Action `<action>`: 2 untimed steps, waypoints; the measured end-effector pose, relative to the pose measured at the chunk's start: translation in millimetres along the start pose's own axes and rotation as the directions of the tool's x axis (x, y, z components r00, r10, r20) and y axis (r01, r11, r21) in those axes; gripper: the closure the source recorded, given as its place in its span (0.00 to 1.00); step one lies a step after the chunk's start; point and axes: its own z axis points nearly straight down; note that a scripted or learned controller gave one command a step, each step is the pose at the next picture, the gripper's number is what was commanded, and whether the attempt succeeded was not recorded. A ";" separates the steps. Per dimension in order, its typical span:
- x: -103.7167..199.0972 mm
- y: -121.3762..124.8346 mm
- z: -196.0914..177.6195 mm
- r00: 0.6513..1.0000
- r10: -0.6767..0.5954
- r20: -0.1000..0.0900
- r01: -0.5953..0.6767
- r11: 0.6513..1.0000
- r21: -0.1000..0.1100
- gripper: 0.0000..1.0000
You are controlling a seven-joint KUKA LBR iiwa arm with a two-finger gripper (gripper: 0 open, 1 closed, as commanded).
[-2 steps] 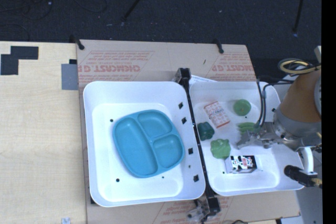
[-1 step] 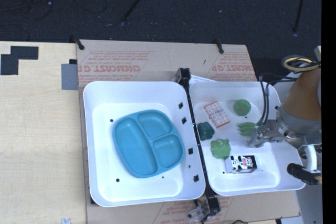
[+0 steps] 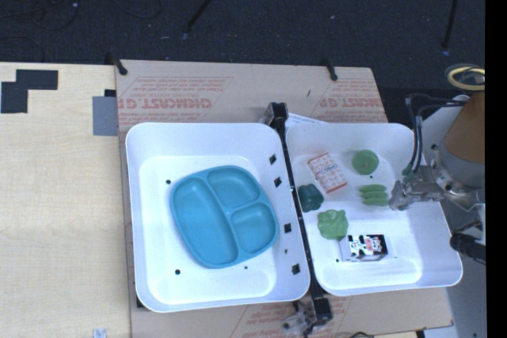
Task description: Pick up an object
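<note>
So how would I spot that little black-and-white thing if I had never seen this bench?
Start with the right-hand bin, the one without the blue divided plate. Go to its near edge, toward the bottom of the view, below the leafy green lump. The black-and-white item lies flat there, a small rectangular piece, and it is the only thing in that bin with no green or pink on it.

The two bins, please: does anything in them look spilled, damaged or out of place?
Nothing stands out. The blue divided plate lies flat in the left bin, turned at a slant. In the right bin the small items lie loose and apart, none spilled over the rim. The gripper is beside the ridged green piece.
</note>
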 end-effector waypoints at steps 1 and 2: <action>-3.0 2.6 -63.1 1.000 -0.003 0.001 0.003 1.000 -0.003 1.00; 0.4 0.6 -124.5 1.000 -0.004 0.001 0.004 1.000 -0.001 1.00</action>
